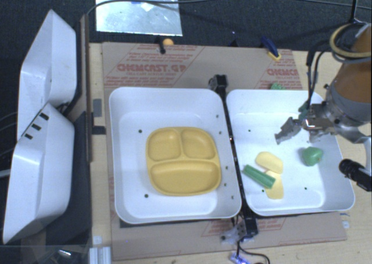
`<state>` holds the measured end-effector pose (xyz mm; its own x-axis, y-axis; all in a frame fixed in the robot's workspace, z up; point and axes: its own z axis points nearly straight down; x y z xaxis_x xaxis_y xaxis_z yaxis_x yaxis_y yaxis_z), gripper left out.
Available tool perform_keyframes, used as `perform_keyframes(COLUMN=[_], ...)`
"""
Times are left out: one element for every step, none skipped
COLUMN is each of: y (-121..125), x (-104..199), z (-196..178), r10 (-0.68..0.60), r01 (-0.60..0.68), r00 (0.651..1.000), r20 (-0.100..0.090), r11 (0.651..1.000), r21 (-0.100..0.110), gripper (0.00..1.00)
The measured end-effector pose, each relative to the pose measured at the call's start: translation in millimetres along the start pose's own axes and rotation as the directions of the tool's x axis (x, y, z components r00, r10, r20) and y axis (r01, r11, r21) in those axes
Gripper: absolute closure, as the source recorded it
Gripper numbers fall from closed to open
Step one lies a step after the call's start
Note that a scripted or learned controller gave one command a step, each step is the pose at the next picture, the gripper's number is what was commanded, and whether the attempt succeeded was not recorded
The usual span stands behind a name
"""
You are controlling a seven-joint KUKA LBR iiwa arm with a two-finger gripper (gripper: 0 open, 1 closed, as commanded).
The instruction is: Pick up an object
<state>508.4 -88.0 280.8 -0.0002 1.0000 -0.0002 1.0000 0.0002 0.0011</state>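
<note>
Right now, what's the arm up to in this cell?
The arm is reaching in from the right over the right bin, with its pincer above the bin floor and nothing visible between its fingers. Loose objects in that bin: a green cylinder lying on a pale yellow piece, and a small green block nearer the arm. The left bin holds a yellow divided plate. No object looks picked up yet.

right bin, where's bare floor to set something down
Bare: the right bin's back-left floor, between the divider wall and the gripper. Crowded: the front, with green cylinder, yellow pieces, and green block.
</note>
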Motion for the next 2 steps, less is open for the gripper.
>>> perform_keyframes(y=[29, 81], x=[-13, -66], z=[7, 13], r10=[0.001, 0.003], r01=[-0.001, -0.003], r00=[1.0, 1.0], r20=[0.0, 0.001], r11=[1.0, 1.0], r21=[0.001, 0.001], gripper=[0.0, 0.0])
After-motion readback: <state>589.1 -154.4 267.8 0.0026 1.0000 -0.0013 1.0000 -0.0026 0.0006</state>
